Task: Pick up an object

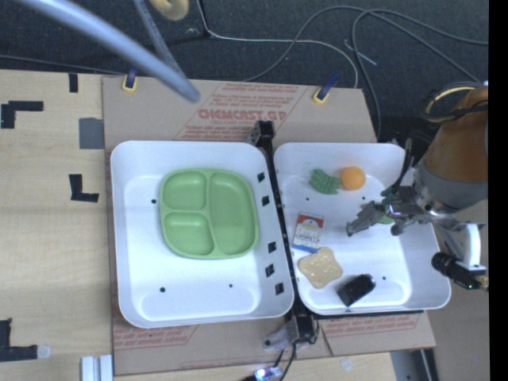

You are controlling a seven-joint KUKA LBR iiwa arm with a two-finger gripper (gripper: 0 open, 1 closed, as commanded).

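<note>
Lower frame first: in the right bin [413, 288] I see a black object [355, 289] near the bottom edge, its long axis running lower left to upper right; what it is I cannot make out. Just up-left of it lies a pale, toast-like piece [319, 267], roughly square, no clear long axis. Above that sits a small red-and-white carton [308, 232], long axis near vertical in the frame, tilted slightly; its print is too small to read.

Mid frame, right: the gripper [373, 218] is inside the right bin, pointing toward the left of the frame and a little down. I see two dark fingers [359, 224] spread apart with nothing between them. A small green patch beside the wrist is partly covered; I cannot tell what it is. The arm [456, 161] is cut off at the right of the frame.

Further up in the right bin: a green ridged object [323, 181], long axis upper left to lower right, and an orange ball [352, 178] just beside it on the right, possibly touching.

Left bin [135, 236]: a green divided plate [209, 213] with three compartments sits centred.

Top of frame: cardboard [238, 105] under the bins, and cables [333, 30] on dark floor. A grey blurred bar [95, 30] crosses the upper left.
</note>
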